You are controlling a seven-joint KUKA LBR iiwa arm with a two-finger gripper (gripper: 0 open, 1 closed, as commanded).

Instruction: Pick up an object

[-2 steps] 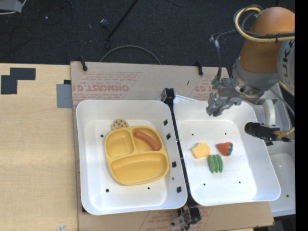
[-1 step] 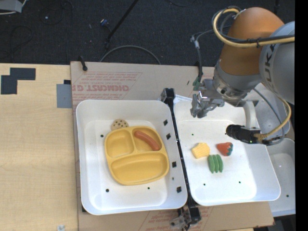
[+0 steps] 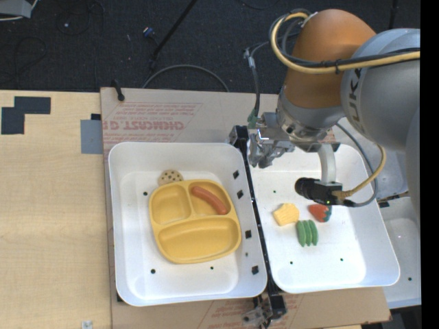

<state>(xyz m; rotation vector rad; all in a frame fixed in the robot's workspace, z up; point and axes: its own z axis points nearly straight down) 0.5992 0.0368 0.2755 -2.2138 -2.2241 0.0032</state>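
Looking down on two white bins, arm over the right one.

Nearest you in the right bin (image 3: 357, 266) lie a green pod (image 3: 306, 233), a yellow wedge (image 3: 286, 214) and a red piece (image 3: 319, 212). Left, the yellow tray (image 3: 195, 238) holds a sausage (image 3: 210, 198), a cookie (image 3: 170, 177) beside it. Farther back, the gripper (image 3: 264, 153) hangs by the divider; you cannot tell its pincer state.

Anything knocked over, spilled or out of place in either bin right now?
Nothing stands out. In the left bin the yellow divided tray lies flat with the sausage in one compartment, and a cookie rests beside the tray. In the right bin the yellow piece, green pod and red piece lie loose together.
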